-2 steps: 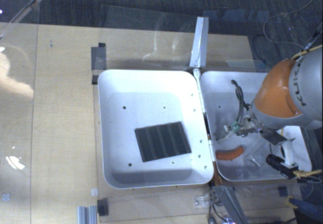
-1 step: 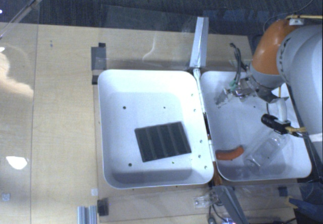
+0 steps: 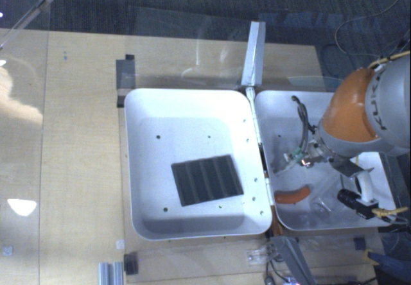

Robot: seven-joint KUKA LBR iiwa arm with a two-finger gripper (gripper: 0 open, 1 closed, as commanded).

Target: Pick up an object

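Observation:
An orange-red sausage-shaped object (image 3: 292, 196) lies near the front edge of the right bin (image 3: 282, 110). A black ribbed rectangular mat (image 3: 207, 180) lies flat in the left bin (image 3: 148, 110), toward its front. My gripper (image 3: 299, 160) is low inside the right bin, a little behind and slightly right of the sausage-shaped object and apart from it. The grey arm with its orange band (image 3: 350, 117) covers the right part of that bin.
A raised divider (image 3: 259, 149) separates the two bins. A metal post (image 3: 253, 59) stands behind the bins at their junction. The wooden bench (image 3: 70, 149) stretches away to the left.

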